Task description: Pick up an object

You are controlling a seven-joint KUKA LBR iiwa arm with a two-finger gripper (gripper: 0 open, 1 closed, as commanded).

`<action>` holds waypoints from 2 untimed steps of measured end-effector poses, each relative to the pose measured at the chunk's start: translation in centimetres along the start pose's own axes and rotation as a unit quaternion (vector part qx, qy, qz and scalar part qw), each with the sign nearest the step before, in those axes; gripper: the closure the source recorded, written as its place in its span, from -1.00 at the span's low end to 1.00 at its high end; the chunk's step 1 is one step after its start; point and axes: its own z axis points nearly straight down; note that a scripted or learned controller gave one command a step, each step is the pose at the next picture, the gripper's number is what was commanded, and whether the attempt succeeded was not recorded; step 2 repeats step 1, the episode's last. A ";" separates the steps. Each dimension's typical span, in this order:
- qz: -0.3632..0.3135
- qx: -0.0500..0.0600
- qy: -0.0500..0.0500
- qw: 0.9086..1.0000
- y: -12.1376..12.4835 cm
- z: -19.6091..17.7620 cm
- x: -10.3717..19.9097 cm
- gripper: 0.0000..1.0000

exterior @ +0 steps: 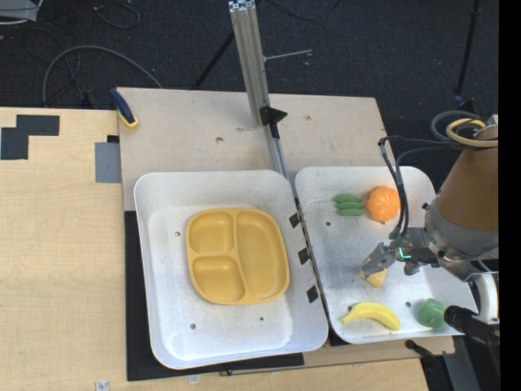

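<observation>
Camera view, gripper low over small yellow piece, grip state unclear, banana lying left-right nearby

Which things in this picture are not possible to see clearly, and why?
- Gripper: too small and blurred in the camera view to tell open from shut.
- Small yellow piece: partly covered by the gripper, so its kind is unclear.
- Green object in the right bin: partly hidden by the arm's dark parts.
- Arm: cut off by the right edge.

Grey arm with orange band, small green light near gripper.
</observation>
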 end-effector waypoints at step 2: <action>0.000 0.000 0.000 1.000 0.0 -0.1 0.0 -1.00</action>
